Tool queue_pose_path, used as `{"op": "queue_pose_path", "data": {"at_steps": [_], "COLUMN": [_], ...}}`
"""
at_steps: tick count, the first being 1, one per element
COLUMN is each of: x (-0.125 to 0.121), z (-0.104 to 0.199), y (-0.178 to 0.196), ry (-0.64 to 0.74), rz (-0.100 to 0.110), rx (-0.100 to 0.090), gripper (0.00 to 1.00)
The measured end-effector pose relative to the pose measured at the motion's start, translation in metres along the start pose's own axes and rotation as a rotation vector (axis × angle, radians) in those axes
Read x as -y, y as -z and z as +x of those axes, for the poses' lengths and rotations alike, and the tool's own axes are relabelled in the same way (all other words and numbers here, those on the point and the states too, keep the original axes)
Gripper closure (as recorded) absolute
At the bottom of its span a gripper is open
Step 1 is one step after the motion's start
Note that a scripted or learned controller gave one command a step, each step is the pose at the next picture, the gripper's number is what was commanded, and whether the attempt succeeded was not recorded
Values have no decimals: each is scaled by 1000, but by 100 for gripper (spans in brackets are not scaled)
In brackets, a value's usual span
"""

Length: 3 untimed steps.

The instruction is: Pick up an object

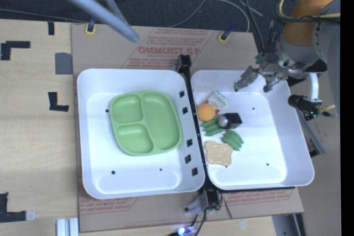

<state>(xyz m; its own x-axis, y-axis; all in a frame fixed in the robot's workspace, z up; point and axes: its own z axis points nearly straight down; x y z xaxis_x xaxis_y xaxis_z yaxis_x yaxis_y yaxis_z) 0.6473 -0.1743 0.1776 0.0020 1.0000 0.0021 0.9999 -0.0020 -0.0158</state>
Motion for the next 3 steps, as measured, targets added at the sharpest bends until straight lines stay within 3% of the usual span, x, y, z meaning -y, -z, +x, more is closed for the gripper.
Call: {"op": "queue_pose_path", "data": {"at_steps": [1, 2, 3], "x": [-3, -2, -5], "z": [0, 0, 0], "y": [9, -56, -89], "ry": [3, 3, 3], "rz": [-14, -9, -19], "rx": [3, 2, 3], "gripper": [0, 0, 0]}}
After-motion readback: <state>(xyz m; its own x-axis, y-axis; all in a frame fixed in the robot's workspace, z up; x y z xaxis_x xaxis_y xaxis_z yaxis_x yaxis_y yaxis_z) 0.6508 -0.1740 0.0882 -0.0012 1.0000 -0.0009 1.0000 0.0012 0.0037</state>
